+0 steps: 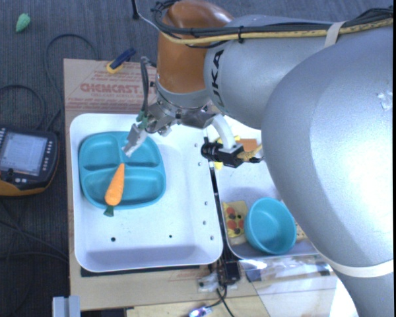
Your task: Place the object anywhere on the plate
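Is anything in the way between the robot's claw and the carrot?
Nothing visible is. The gripper hangs over the upper part of the blue plate, and the carrot lies just below it across the plate's divider, with bare plate between them.

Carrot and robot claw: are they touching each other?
Apart. The camera view shows bare blue plate between the claw and the carrot.

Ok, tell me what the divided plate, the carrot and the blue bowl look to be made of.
Divided plate: likely smooth moulded plastic, uniform blue with soft highlights.
Carrot: probably a plastic toy, even orange with a slight sheen; rubber is possible.
Blue bowl: seemingly plastic too, same flat blue and rounded rim.
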You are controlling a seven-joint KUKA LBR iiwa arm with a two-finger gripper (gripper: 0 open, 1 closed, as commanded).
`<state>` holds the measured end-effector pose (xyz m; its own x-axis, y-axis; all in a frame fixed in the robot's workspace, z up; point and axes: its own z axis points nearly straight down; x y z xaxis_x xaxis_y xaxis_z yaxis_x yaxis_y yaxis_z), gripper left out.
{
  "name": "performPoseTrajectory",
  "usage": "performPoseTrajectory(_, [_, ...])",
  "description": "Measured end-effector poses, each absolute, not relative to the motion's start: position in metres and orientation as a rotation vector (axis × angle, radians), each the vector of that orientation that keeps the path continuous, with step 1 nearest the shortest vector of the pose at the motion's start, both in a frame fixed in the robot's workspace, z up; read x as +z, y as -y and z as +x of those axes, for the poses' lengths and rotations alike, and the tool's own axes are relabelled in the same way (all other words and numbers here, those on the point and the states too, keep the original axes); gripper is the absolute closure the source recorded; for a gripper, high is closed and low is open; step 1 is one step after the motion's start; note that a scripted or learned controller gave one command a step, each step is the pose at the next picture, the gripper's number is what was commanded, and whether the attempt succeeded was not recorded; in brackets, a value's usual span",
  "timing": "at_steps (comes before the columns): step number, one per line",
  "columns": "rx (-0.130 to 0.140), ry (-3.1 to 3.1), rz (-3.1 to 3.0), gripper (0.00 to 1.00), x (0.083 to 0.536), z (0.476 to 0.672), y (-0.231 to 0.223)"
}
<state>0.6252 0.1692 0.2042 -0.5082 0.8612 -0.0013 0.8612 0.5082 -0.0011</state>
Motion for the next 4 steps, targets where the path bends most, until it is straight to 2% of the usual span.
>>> performPoseTrajectory(1, [-0.003, -2.728, 1.555, 1.0, 0.214, 0.626, -0.169])
performPoseTrajectory(4, [-0.006, -2.726, 1.553, 1.0, 0.24, 0.627, -0.17])
